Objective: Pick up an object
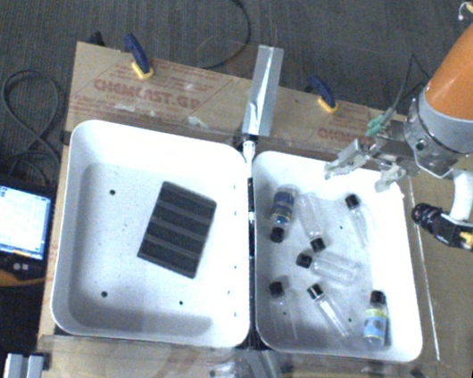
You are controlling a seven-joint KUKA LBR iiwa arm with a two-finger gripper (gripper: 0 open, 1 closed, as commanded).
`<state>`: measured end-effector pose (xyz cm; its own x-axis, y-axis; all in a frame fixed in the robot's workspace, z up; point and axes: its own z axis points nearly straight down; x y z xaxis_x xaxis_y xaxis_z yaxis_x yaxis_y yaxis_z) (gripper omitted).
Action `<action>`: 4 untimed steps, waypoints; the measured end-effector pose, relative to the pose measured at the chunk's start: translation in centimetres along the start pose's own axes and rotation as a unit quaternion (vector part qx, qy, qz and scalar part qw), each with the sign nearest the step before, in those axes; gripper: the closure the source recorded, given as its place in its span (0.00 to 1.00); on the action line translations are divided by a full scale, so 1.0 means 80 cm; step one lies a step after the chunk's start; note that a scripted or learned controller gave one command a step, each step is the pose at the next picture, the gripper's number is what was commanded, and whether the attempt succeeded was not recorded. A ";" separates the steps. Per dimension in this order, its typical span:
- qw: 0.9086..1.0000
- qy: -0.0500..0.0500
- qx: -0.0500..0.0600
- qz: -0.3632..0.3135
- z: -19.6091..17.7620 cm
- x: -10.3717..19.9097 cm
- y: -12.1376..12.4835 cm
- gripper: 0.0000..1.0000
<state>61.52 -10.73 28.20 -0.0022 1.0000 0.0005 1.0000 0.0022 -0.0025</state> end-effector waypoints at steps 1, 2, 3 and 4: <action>1.000 0.000 0.000 -0.026 0.116 -0.077 -0.020 0.00; 0.997 -0.002 -0.004 -0.082 0.239 -0.047 0.026 0.00; 0.997 -0.001 -0.006 -0.082 0.226 -0.047 0.027 1.00; 1.000 -0.001 -0.001 -0.016 0.063 -0.031 0.038 1.00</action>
